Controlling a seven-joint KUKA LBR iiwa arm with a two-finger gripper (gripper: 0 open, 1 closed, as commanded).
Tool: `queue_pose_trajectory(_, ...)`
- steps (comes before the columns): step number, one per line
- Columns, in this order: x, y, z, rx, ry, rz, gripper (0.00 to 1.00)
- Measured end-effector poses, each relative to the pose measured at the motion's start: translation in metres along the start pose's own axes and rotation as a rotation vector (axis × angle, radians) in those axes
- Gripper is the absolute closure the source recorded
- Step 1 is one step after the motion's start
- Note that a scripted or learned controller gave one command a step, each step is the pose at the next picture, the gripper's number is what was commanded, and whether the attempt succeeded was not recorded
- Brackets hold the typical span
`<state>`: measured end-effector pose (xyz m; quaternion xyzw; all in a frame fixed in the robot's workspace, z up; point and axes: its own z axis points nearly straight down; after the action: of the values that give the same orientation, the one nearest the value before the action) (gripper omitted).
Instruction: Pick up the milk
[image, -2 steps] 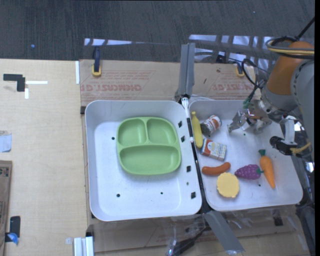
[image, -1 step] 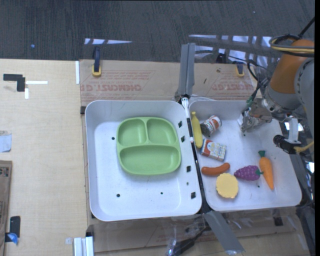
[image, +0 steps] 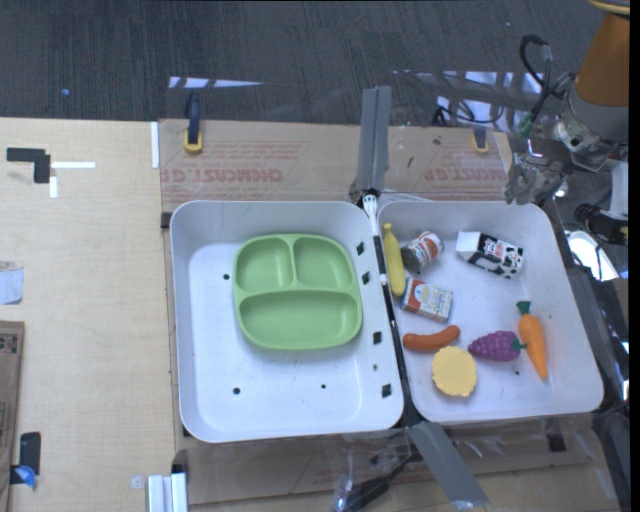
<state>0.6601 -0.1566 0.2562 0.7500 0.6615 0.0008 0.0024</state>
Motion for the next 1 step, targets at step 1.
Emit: queue_pose_trajectory(1,-0.0002,-0.0009,0.0029,0.005,0.0,0.0,0.0)
